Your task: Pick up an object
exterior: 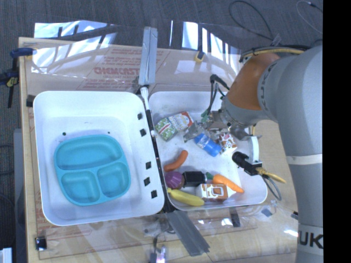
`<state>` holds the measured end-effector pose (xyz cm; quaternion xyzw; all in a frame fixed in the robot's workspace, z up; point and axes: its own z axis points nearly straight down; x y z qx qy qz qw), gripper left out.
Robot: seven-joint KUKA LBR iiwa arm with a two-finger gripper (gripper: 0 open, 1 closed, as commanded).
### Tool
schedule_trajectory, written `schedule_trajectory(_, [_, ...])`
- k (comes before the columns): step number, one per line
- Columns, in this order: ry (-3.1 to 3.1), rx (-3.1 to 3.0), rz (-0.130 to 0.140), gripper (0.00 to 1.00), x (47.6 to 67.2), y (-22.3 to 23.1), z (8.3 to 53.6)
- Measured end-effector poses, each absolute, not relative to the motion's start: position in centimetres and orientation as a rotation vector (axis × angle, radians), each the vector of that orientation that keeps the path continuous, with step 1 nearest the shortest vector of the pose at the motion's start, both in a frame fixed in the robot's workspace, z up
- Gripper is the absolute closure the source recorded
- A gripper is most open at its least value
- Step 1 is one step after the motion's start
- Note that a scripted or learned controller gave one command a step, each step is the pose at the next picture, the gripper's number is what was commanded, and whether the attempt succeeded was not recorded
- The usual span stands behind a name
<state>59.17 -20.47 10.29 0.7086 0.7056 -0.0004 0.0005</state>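
Now: gripper lowered into the right bin

The gripper (215, 129) is seen low in the right bin (253, 197), among a blue object (208, 143) and a green packet (171, 125) beside it. Whether anything is held cannot be told. Further from it, a carrot (227, 183) and a banana (185, 198) are placed.

Brightly and evenly lit from above, with soft, faint shadows inside the left bin (44, 147) around the blue tray (92, 169). Strong streaky glare beyond that bin's far rim, on the clear sheet (109, 48) over the bench, and more near the arm (285, 92). Slightly soft overall, small items right of the bin hard to resolve; dim carpet above.
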Motion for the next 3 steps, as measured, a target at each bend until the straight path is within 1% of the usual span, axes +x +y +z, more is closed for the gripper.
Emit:
schedule_trajectory(1, [2.22, 2.223, -0.004, 1.0, 59.1, -20.5, 11.2])
schedule_trajectory(2, [2.167, 2.258, 0.01, 1.0, 56.8, -20.7, 9.8])
schedule_trajectory(3, [2.211, 2.232, -0.001, 1.0, 55.2, -12.1, 22.5])
